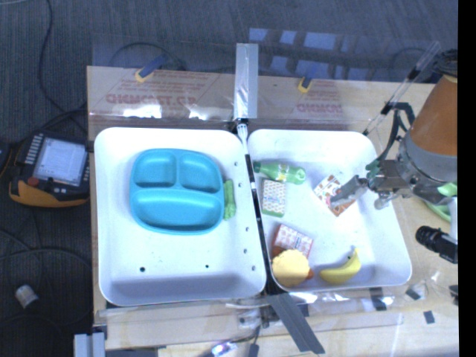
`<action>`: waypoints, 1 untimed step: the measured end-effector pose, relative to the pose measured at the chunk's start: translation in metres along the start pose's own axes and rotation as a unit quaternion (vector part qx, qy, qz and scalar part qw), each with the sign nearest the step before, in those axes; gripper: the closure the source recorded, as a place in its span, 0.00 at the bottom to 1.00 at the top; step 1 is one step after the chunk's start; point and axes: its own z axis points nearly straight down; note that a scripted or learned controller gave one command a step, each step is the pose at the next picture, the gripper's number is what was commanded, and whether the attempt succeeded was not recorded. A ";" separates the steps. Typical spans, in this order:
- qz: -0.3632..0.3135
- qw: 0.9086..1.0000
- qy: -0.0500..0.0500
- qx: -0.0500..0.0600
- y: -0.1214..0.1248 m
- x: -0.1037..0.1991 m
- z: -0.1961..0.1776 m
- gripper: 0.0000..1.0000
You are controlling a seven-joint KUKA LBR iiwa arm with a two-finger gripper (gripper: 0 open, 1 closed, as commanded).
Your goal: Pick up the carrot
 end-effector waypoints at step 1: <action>0.057 0.998 0.000 0.000 0.073 -0.062 0.059 0.00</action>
